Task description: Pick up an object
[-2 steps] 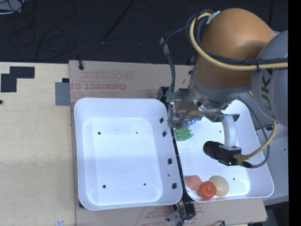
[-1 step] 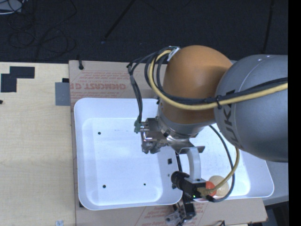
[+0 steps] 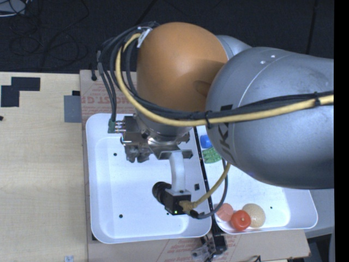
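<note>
- Grey arm (image 3: 272, 113), smooth metal with glossy orange band (image 3: 177, 64), hangs over both bins.
- Gripper (image 3: 139, 154) over left bin (image 3: 103, 201); open or closed: cannot tell.
- Right bin (image 3: 302, 214), near rim: red round object (image 3: 240, 220), pale ball (image 3: 255, 214), pink piece (image 3: 223, 209), clustered.
- Green bottle (image 3: 210, 155), blue cap, by the dividing edge.
- Left bin floor is smooth white, open left of gripper.

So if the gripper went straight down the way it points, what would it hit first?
Most likely the bare floor of the left shallow white bin, directly beneath the gripper, though its height above it is unclear.
</note>
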